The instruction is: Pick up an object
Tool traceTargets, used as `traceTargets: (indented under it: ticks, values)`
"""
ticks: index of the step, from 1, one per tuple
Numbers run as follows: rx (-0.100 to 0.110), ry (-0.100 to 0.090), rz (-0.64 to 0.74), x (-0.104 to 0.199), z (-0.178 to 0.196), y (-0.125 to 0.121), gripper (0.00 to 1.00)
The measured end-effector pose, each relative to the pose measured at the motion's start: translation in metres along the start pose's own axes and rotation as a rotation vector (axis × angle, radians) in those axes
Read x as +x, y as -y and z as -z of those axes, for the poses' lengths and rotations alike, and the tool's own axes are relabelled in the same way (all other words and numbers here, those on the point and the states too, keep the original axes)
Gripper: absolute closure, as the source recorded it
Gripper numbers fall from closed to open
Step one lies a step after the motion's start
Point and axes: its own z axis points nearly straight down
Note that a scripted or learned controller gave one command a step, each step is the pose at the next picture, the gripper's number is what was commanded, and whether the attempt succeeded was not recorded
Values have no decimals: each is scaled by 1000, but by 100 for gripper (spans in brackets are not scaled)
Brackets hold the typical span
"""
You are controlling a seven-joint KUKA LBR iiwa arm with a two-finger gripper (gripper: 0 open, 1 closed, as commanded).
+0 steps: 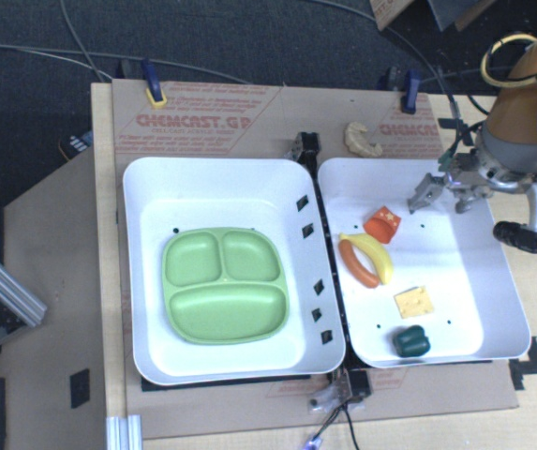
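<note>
The right bin [474, 279] holds a small red-orange piece [382, 225], a yellow banana [375, 254] lying against an orange sausage-shaped piece [358, 264], a yellow cheese wedge [414, 302] and a dark green pepper [410, 342]. My gripper [441, 195] hangs over the bin's far right part, its two fingers spread apart with nothing between them. It is up and to the right of the red-orange piece, apart from it.
The left bin [146, 279] holds a green divided plate [224, 284]. A beige crumpled item [363, 139] lies on the board behind the bins. Blue clamps [155, 87] hold the board's far edge. Black clips line the divide between the bins.
</note>
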Motion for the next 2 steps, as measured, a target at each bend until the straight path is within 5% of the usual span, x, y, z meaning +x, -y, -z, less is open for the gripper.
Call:
traceTargets:
  ticks: [1, 2]
  values:
    - [0, 0, 1, 1, -36, 0, 0]
    - [-5, 1, 1, 1, -23, -1, 100]
